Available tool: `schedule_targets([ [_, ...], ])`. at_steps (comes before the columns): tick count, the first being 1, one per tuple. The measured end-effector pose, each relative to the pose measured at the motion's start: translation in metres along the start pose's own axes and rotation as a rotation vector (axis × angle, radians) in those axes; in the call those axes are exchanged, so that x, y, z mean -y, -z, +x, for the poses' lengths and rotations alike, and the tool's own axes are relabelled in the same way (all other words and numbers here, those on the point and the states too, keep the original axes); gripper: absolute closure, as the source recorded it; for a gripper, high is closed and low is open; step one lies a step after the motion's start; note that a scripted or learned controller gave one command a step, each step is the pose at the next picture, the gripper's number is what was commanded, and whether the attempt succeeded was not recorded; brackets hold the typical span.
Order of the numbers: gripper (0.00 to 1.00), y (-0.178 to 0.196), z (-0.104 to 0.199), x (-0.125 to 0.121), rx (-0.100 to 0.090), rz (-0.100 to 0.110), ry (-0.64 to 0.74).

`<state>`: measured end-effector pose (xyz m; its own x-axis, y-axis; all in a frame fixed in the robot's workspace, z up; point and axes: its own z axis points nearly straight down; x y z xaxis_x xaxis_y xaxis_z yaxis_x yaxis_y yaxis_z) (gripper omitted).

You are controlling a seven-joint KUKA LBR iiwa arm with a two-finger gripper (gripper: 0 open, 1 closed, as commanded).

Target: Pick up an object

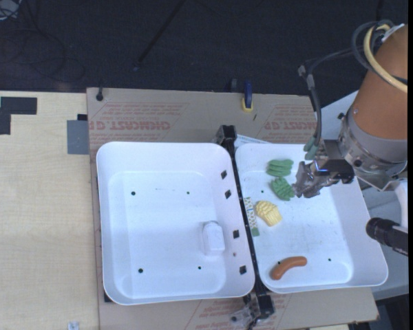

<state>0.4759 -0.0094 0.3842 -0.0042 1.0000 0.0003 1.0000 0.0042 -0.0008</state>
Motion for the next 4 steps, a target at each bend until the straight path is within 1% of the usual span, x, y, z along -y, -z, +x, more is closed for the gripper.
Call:
schedule_targets([
  [1,1.00,0.063,0.045,-0.044,0.001,-0.004,-0.001],
  [2,1.00,0.058,0.091,0.002,0.000,0.004,0.001],
  [4,1.00,0.077,0.091,-0.001,0.003,0.009,0.011],
])
